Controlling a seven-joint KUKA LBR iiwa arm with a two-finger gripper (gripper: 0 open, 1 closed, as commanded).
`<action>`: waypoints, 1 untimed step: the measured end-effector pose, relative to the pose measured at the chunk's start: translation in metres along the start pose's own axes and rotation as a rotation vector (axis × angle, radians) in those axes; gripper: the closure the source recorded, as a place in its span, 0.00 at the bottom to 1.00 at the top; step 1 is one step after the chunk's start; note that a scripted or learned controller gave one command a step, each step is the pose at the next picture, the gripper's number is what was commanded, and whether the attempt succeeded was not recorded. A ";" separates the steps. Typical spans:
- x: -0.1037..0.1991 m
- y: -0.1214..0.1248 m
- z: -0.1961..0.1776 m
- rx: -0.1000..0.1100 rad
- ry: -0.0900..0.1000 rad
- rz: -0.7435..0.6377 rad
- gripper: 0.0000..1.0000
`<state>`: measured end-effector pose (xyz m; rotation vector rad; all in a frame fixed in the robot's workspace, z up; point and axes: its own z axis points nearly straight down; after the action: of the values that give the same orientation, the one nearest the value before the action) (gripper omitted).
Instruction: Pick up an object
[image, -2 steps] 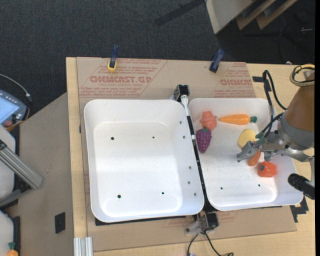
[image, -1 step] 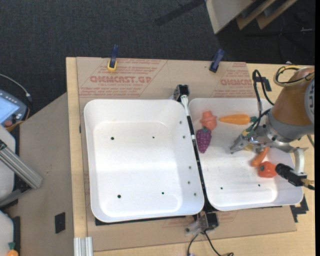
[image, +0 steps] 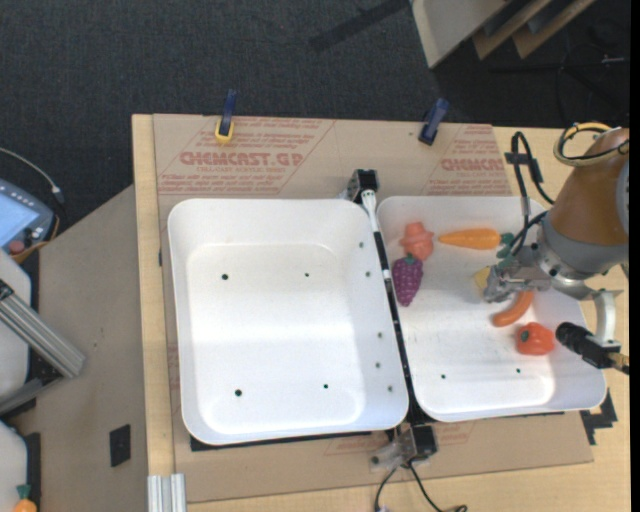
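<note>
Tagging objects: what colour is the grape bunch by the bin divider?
Purple grape bunch, clearest in the camera view.

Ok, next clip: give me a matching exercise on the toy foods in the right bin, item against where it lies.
Items:
1. purple plastic grape bunch
2. long orange plastic carrot
3. round red-orange plastic tomato

Places:
A. near the bin's front right corner
B. against the divider between the bins
C. near the bin's back wall

Pairs: 1-B, 2-C, 3-A
</note>
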<state>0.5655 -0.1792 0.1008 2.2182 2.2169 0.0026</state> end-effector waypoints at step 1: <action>0.008 -0.048 -0.036 0.008 0.005 0.001 1.00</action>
<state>0.5169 -0.1708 0.1369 2.2259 2.2226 -0.0012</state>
